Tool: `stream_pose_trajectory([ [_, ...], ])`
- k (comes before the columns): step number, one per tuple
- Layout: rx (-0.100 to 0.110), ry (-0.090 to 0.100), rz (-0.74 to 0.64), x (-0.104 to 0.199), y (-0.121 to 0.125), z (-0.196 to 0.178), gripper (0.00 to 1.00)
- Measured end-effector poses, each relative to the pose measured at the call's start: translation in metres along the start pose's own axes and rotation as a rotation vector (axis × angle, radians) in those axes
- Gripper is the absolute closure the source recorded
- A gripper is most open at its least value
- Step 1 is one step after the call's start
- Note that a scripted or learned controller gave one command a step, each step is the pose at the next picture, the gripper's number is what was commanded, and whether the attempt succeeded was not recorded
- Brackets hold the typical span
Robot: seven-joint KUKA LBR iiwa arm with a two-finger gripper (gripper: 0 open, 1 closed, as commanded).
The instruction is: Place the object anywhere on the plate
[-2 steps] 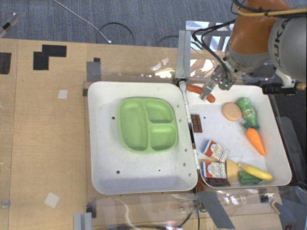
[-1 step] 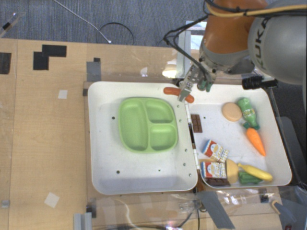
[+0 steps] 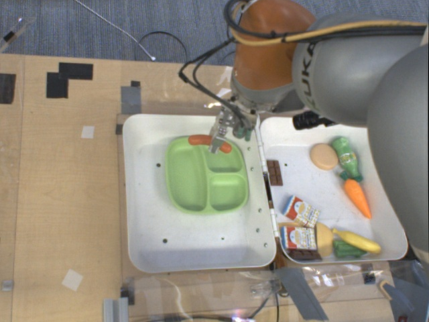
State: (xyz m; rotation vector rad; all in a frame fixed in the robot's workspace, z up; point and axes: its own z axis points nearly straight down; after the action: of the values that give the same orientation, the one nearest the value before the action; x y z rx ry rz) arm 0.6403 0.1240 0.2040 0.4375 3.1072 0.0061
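Observation:
A green divided plate (image 3: 204, 176) lies in the left white bin (image 3: 147, 200). A small orange-red sausage (image 3: 201, 141) rests across the plate's far rim, near its upper right corner. My gripper (image 3: 219, 141) hangs directly over the right end of that sausage, beneath the orange wrist band. Its metal fingers (image 3: 218, 136) point down and touch or nearly touch the sausage, hiding its middle part.
The right bin (image 3: 395, 240) holds a carrot (image 3: 356, 198), a green bottle (image 3: 346, 154), a tan round piece (image 3: 324, 156), a chocolate bar (image 3: 274, 173), small snack boxes (image 3: 300, 210) and a banana (image 3: 355, 240). The arm covers the upper right.

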Motion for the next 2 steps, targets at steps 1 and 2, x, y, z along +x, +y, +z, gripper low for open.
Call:
stream_pose_trajectory([
  [1, -0.004, -0.002, 0.062, 0.0722, 0.0915, -0.0152, 1.0],
  [2, -0.001, -0.003, 0.069, 0.0693, 0.0874, -0.015, 0.0],
])
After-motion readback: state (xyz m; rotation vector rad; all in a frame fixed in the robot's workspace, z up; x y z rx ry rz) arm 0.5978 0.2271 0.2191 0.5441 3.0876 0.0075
